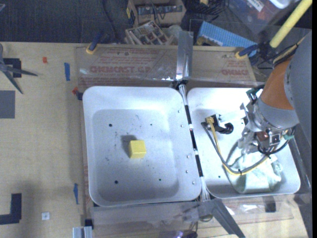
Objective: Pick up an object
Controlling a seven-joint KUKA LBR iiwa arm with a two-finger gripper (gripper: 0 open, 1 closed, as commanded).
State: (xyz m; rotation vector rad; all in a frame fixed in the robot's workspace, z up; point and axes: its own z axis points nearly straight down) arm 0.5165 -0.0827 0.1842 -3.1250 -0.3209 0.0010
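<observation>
A: Starting at the left, what lies in the left-hand shallow white plastic bin [94, 108]?

B: One thing: a small yellow cube-shaped block [137, 148], sitting flat on the bin floor a little left of the bin's middle, well clear of every wall. Nothing touches it.

A: Does it have a long axis to line up with?

B: Not really. It looks about as wide as it is deep, so I judge any approach angle would serve about equally.

A: And moving right?

B: Across the raised divider comes the right-hand shallow white plastic bin [198, 103]. The grey arm with the orange band [280, 90] hangs over it, and the two-finger gripper [250, 150] is low in that bin, near its front right part, among yellow and black cables [218, 145]. Beneath it lies something pale and greenish [257, 180]; I cannot make out what it is.

A: Is the gripper spread or closed? Holding anything?

B: I cannot tell; the wrist and cables hide that. I see nothing held.

A: So the relation that matters?

B: The block lies well apart from the gripper, to its left, in the other bin. My judgement: reaching it means lifting over the divider and crossing leftward before descending.
</observation>
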